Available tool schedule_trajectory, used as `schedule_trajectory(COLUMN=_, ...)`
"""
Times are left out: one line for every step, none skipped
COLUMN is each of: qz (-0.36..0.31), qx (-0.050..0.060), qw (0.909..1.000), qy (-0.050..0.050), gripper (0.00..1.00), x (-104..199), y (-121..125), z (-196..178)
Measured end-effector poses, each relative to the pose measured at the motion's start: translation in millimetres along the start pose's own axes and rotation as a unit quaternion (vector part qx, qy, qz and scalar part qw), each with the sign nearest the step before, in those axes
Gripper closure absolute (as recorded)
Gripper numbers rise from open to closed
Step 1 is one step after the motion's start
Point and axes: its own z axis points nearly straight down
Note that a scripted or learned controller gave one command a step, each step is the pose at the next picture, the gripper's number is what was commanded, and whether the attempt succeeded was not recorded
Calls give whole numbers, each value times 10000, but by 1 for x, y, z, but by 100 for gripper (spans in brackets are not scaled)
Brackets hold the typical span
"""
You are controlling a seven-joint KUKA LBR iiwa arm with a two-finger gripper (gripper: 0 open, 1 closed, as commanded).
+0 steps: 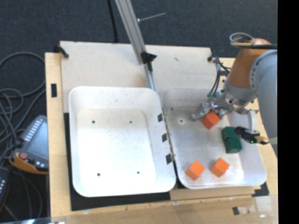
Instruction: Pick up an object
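Jaws: can't tell if apart or together, the metal tips sit low at the gripper (209, 111) and blur into the block next to them. An orange block (211, 120) lies right at the gripper tip, touching or nearly so, tilted corner-up in the upper middle of the right bin (180, 101). No clear view of it between the tips, so no grip can be claimed.

Same bin, going outward: a dark green block (231, 140) sits just to the right and below the orange block, near the arm's wrist. Two more orange cubes lie toward the near edge, one (195, 170) at left, one (219, 167) just beside it at right, apart from each other and well apart from the gripper.

The arm (254, 85), grey w/ orange band, comes in from the right and bends down over the right bin's far right part; cables run along the wrist.

Left bin (79, 101) sits beside the right one, rims touching at the middle. Both rest on the pale wood bench (98, 59). An aluminium strut (133, 27) slants up from between the bins. Off the bench at left: grey cables (16, 90) and a teach pendant (32, 143) on dark carpet.
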Motion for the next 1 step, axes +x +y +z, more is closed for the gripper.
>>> schedule_trajectory(qz=-26, qx=-19, qw=10000, qy=-21, gripper=100, x=-2, y=0, z=-13)
